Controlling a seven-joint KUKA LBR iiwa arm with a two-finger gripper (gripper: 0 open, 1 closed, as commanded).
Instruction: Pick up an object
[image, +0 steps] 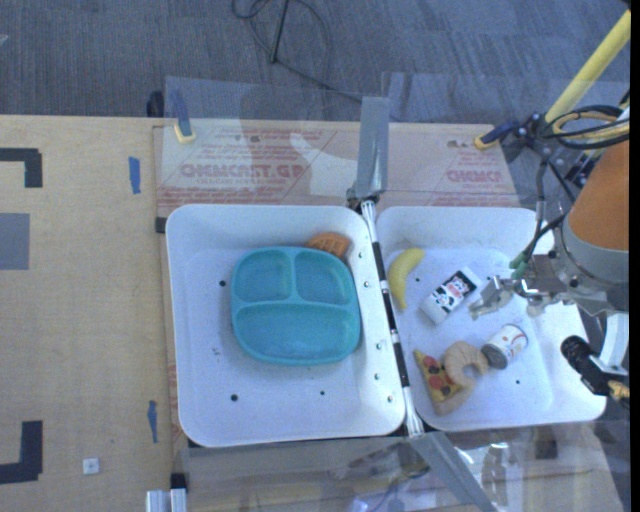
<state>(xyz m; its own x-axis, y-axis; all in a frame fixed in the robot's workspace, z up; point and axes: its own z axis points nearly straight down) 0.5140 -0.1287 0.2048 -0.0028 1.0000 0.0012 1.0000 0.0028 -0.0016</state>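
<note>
Landmark: the divider (377, 300) between the two white bins is taken as reference.
Left bin (195, 400): a teal compartment plate (296, 305) lies left of the divider, flat and wide, judged rigid but poorly suited to a two-finger pinch except at its rim.
Orange piece (331, 243): seen just left of the divider, at the plate's far edge, partly hidden by it; its kind cannot be told.
Banana (402, 274): just right of the divider, far end of the right bin (570, 410); judged light, smooth and curved, best taken across its narrow middle.
Pizza slice (437, 376): right of the divider, near end; a thin flat toy, judged hard to get under.
Carton (449, 296): a small white box with black marking, farther right of the divider; judged light and stiff, with flat parallel sides, the likeliest thing to be picked.
Doughnut-like piece (466, 358): touching the pizza slice.
Small can (504, 346): farthest right of these, lying on its side; judged prone to rolling.
Tool (492, 298): held over the right bin, just right of the carton; nothing is seen between its fingers, and whether they are spread cannot be told.
</note>
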